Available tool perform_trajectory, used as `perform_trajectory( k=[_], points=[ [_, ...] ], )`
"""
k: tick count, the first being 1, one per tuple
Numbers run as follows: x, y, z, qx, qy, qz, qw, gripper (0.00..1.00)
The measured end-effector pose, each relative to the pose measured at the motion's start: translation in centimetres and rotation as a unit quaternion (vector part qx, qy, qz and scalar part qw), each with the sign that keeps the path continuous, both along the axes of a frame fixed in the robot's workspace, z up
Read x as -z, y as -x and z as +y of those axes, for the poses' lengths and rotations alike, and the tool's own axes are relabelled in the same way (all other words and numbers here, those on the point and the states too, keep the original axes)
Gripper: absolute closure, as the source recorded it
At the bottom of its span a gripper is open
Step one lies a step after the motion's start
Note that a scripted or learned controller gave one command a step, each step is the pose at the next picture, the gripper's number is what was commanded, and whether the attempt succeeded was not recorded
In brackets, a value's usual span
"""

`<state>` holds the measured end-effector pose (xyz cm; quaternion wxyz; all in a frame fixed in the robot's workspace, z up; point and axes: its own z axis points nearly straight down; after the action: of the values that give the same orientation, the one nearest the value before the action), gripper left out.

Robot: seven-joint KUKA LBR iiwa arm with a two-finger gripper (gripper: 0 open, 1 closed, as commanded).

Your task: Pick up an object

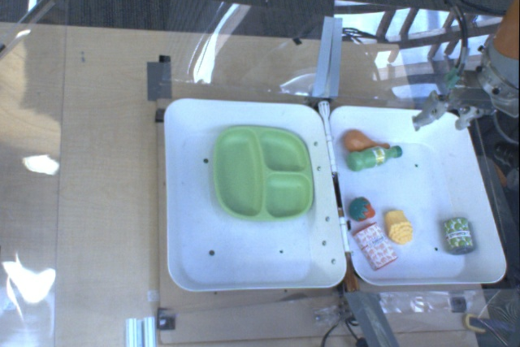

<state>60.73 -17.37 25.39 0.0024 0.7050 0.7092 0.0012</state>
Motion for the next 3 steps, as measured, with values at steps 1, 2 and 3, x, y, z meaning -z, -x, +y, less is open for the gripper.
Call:
perform_trajectory(
  k=[1, 2, 3],
  points=[
    [13.2, -0.3, 3.4, -0.026, 0.0014, -0.009, 0.9996, 0.0],
    [15.7, -5.7, 1.7, -0.143, -0.0027, 0.009, 0.9897, 0.0],
    [16.5, -5.2, 4.0, -0.197, 0.01, 0.019, 0.9803, 0.0]
  ],
)
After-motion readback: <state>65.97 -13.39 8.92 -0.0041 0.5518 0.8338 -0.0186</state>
